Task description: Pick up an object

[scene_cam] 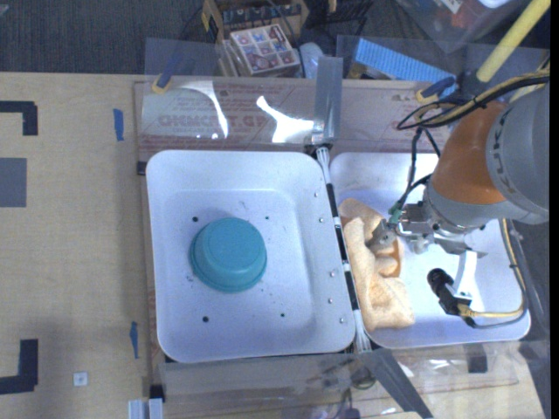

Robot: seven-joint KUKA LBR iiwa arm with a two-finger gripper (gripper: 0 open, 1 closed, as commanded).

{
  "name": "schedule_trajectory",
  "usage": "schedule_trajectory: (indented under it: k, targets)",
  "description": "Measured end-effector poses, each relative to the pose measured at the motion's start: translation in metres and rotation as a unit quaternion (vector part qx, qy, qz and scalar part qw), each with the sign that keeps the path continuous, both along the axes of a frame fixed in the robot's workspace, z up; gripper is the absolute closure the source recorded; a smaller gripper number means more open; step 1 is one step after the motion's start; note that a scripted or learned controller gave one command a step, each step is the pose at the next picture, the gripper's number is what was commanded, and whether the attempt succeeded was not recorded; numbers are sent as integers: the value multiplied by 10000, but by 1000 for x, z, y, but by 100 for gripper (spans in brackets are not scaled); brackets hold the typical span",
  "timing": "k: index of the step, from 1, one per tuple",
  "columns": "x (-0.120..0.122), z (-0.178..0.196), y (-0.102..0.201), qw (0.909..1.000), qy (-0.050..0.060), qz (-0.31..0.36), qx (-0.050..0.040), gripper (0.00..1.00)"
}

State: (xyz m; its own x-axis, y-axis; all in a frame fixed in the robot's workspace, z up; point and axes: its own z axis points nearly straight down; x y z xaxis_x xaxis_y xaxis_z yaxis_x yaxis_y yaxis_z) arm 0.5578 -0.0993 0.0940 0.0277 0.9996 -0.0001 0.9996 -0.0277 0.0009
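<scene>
A teal round bowl (229, 253), upside down, lies in the left bin (175, 182). In the right bin (367, 175), a tan sponge-like slab (383, 295) lies along the left wall, with a smaller orange-tan piece (390, 264) on it. My gripper (383, 240) is down at the upper part of that slab, touching or just above the pieces. The arm's orange band (467, 160) rises to the right of it.
A black connector with a yellow cable (447, 291) lies over the right bin's lower right. A metal divider (328, 103) stands behind the two bins. The wooden bench top (70, 234) spreads to the left.
</scene>
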Motion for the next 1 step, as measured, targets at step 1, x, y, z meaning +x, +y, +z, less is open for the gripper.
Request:
schedule_trajectory:
  k: [1]
  targets:
    - [0, 10, -1, 10000, -7, -14, -3, 100]
